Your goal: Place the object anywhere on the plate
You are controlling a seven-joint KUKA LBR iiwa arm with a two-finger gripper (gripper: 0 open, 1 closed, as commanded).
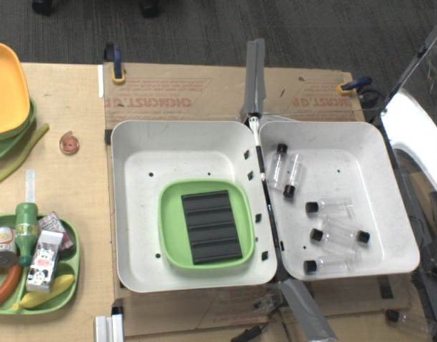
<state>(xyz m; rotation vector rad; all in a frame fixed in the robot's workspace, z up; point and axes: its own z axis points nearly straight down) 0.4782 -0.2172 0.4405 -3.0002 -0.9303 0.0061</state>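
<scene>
Vials wait in the camera view: clear tubes with black caps (331, 207) lie scattered across the right bin (378, 164), a pair of them (284, 168) near its left wall. All are well apart from the green plate (170, 223), which sits in the left bin (132, 155) and carries a dark ridged insert (211, 225). How the gripper's jaws stand cannot be told from this view. Judged from the layout, the step in hand is the pick. A tube lying free of its neighbours looks the safer target, gripped across its body so it cannot roll. The carry must then clear the walls between the bins, with a low release over the insert.
</scene>
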